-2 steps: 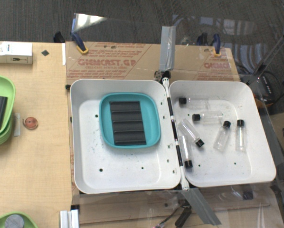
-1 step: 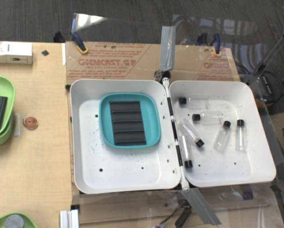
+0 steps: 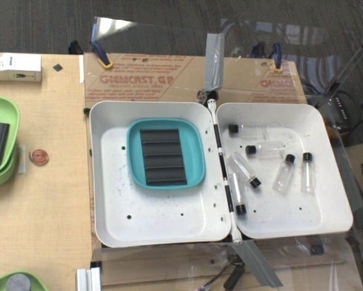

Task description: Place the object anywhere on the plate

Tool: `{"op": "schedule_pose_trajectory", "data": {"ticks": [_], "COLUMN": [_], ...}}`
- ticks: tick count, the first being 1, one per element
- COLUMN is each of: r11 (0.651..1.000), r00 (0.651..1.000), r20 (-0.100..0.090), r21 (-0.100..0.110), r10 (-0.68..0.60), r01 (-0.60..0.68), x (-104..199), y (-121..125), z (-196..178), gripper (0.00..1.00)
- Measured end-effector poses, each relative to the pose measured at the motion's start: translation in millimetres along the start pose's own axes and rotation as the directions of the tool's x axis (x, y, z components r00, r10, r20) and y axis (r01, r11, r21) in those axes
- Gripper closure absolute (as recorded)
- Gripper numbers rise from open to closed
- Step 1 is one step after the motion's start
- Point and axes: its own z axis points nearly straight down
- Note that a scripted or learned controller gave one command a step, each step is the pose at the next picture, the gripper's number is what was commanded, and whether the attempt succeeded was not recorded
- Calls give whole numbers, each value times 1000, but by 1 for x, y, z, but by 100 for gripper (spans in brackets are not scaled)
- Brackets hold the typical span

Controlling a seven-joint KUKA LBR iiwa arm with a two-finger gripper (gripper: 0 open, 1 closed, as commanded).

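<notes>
Vials, six clear tubes with black caps, lying flat and apart on the floor of the right bin (image 3: pixel 327 162), none on the plate.

- Topmost vial (image 3: pixel 245 128), at 11 o'clock in the bin: long axis 3 to 9, cap toward 9.
- Second vial (image 3: pixel 268 148), just below it: long axis nearly 3 to 9, cap toward 9.
- Slanted vial (image 3: pixel 243 170), toward 8 o'clock: long axis 11 to 5, cap toward 5.
- Long vial (image 3: pixel 235 191), just beside the divider wall at 7 o'clock: long axis about 12 to 6, cap toward 6.
- Leaning vial (image 3: pixel 283 176), right of centre: long axis 1 to 7, cap toward 1.
- Upright-lying vial (image 3: pixel 306 174), at 3 o'clock: long axis 12 to 6, cap toward 12.

Teal plate (image 3: pixel 196 156) in the left bin (image 3: pixel 108 211), sitting toward 12 o'clock of centre, carrying a dark ridged insert (image 3: pixel 164 156) with ribs running 3 to 9. Well apart from every vial, with both bin walls between.

Cardboard sheet (image 3: pixel 169 74) at 12 o'clock behind the bins; green tray (image 3: pixel 5 111) at the bench's 9 o'clock edge.
</notes>
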Motion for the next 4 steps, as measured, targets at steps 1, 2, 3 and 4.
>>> {"op": "schedule_pose_trajectory", "data": {"ticks": [1,2,3,4], "r11": [1000,1000,1000,1000], "r00": [1000,1000,1000,1000], "r20": [-1,1,0,1], "r21": [0,1,0,1], "r10": [-1,2,0,2], "r01": [1,-2,0,-2], "x": [2,-1,1,0], "y": [0,0,0,0], "z": [0,0,0,0], "gripper": [0,0,0,0]}}
